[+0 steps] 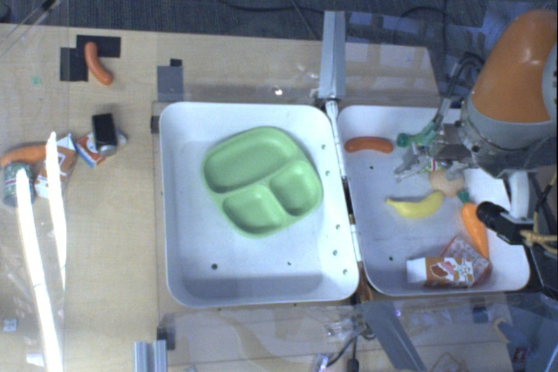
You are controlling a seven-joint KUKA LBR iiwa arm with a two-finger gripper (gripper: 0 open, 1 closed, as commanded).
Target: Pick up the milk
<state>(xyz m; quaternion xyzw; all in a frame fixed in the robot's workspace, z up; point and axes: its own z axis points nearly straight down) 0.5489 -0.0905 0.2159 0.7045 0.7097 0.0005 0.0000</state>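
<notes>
- Your gripper (417, 163) sits over the right bin (375, 270), upper middle. Fingers are blurred against clutter, so you can't tell open or closed, or whether anything's in it.
- Milk (452, 267) lies on its side at the bin's 5 o'clock corner, well apart from the gripper.
- Banana (416, 205) just below the gripper; carrot (474, 227) at 3 o'clock of it.
- Sausage (369, 145) at the bin's 11 o'clock.
- Left bin (187, 270) holds a green tray (261, 179).

Divided plate (261, 180) in left bin (187, 266); sausage (369, 145), banana (416, 205), carrot (474, 226), milk (449, 268) in right bin (384, 274); milk nearest front.
</notes>
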